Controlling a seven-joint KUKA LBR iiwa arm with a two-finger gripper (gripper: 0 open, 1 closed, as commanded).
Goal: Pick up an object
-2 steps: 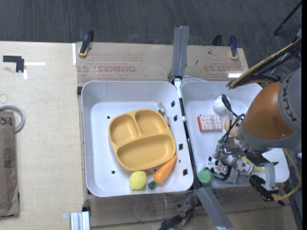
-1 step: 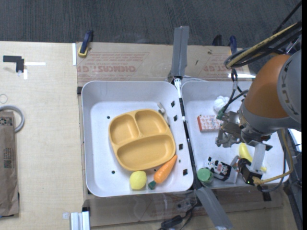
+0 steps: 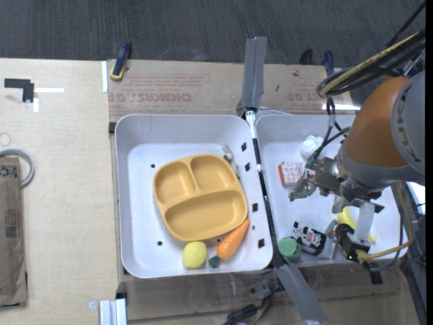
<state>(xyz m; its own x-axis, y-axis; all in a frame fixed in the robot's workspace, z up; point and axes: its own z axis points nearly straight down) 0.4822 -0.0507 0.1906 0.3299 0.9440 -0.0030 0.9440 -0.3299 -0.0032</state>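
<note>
Nearest the camera, a small round green object (image 3: 289, 248) sits at the front left corner of the right-hand shallow white bin (image 3: 270, 156), beside a small black-and-white printed item (image 3: 310, 238). Behind them lies a red-and-white packet (image 3: 293, 174), and a white crumpled object (image 3: 312, 144) farther back. A yellow object (image 3: 348, 217) is largely hidden behind the arm.

The grey arm with the orange band (image 3: 383, 135) reaches in from the right, wrist bent down over this bin. Its jaws (image 3: 302, 188) are blurred, possibly near the packet; their state cannot be determined.
</note>
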